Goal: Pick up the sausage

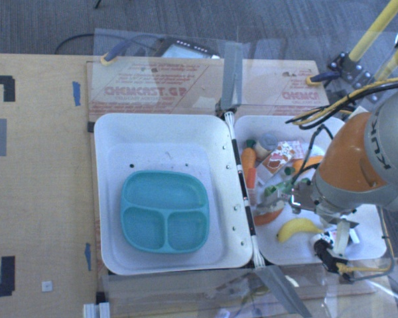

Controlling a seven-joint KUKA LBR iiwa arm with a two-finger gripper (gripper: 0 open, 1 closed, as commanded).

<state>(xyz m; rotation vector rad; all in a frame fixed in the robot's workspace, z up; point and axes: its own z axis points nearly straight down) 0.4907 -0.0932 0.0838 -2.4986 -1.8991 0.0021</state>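
1. Camera view, overhead at a slant: my KUKA arm [348,167] reaches in from three o'clock and hangs over the right bin [368,247], its orange band covering much of the clutter below.

2. The gripper [298,194] sits low among the items near the bin's centre; I cannot tell how it stands, since the wrist and the pile around it hide that.

3. The sausage, as I read it, is the orange-red link [250,166] lying along the bin's nine o'clock wall, just beside the divider. I cannot be sure of that identification at this size.

4. A banana [297,228] lies at the bin's six o'clock; a printed packet [280,156] sits toward twelve o'clock.

5. The left bin [113,177] holds a teal divided plate [164,211].

6. Progress, in my judgement: nothing is lifted. The sausage rests in the bin, slightly toward nine o'clock of the gripper. Grasping and raising it both remain.
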